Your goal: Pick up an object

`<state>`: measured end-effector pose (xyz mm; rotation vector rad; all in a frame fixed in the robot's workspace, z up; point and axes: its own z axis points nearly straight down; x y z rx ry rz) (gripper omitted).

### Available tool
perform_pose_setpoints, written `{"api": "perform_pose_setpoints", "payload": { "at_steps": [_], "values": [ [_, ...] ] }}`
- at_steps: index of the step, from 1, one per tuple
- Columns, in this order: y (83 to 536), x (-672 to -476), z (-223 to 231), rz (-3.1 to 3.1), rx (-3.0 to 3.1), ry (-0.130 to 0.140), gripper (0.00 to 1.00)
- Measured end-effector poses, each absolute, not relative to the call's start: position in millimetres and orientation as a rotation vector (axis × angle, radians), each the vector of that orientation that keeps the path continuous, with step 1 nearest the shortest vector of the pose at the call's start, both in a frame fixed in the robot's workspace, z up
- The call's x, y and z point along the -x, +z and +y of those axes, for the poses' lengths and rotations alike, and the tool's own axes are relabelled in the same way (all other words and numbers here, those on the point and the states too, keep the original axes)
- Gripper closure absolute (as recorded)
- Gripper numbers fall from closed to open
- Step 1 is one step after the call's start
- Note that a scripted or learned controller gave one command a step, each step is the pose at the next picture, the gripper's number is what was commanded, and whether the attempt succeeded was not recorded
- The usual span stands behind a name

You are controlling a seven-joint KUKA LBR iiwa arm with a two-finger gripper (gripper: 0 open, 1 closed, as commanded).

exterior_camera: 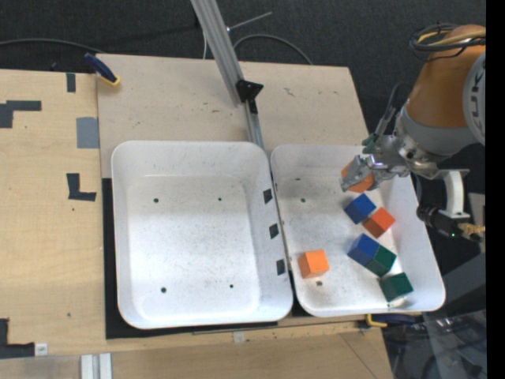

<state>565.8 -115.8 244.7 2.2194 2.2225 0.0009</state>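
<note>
My gripper [357, 175] hangs over the upper part of the right bin [316, 172], reaching in from the right. Its grey fingers are shut on a small orange block [360, 184], which shows between and just under them. Below it several blocks lie loose on the bin floor: a blue cube [360, 208], an orange-brown cube [379, 221], a second blue cube [364, 249], a dark green cube [384, 260], a green cube [395, 286] and an orange cube [313, 263] further left.
The left bin [189, 235] sits beside the right one, sharing a raised rim in the middle. A slanted metal bar [225, 46] runs from the top down to the bins' junction. Cables lie on the bench behind.
</note>
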Motion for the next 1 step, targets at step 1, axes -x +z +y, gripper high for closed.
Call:
{"api": "perform_pose_setpoints", "payload": {
  "at_steps": [1],
  "values": [
    [233.4,-564.1,-65.1,2.229,-2.218,-0.003,1.00]
  ]
}}
